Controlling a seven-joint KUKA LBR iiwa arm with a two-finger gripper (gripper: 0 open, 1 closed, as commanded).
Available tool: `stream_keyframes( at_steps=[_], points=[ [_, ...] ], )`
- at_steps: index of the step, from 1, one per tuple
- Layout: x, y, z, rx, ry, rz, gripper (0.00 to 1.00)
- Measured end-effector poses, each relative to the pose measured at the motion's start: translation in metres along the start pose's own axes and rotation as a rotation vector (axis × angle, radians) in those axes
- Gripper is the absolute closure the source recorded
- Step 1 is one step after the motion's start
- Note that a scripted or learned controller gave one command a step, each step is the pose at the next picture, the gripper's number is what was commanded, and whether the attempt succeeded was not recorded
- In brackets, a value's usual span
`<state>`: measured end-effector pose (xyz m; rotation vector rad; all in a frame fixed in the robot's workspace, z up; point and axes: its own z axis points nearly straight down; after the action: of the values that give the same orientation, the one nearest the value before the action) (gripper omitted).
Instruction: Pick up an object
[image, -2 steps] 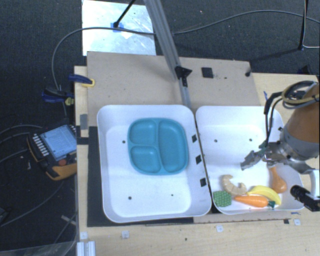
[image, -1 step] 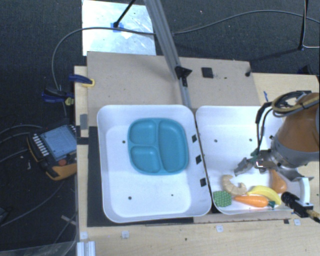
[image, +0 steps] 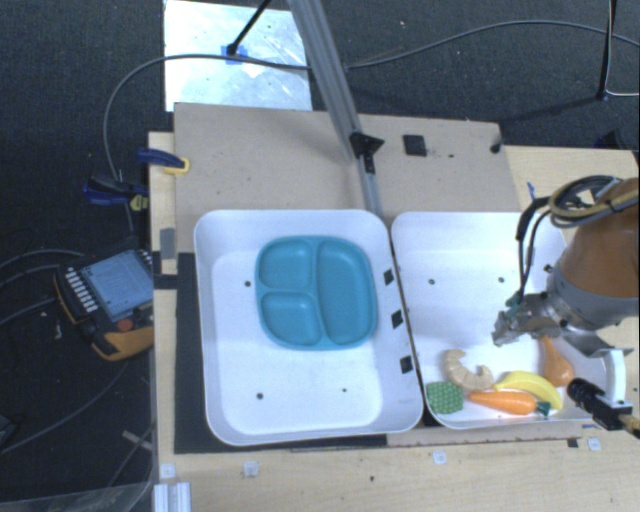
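Note:
In the right bin (image: 450, 260), several toy foods lie along the near edge: a tan curved piece (image: 466, 371), a green square piece (image: 445, 397), an orange carrot (image: 503, 402), a yellow banana (image: 530, 384) and an orange piece (image: 556, 362) partly behind the arm. My gripper (image: 512, 326) hangs low over the right bin, just above and right of the tan piece. Nothing shows between its fingers.
The left bin (image: 230, 400) bears a blue divided plate (image: 316, 291). A metal pole (image: 338, 95) slants across the back of the bench. Cables and a small device (image: 108, 290) lie on the floor at left.

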<state>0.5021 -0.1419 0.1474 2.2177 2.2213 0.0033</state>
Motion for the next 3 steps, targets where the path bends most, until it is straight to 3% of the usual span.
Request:
stream_keyframes(
  at_steps=[2,3],
  points=[
    [-0.004,0.008,-0.069,0.0,0.0,-0.003,1.0],
    [0.059,0.019,-0.072,0.001,0.002,-0.009,1.0]
  ],
)
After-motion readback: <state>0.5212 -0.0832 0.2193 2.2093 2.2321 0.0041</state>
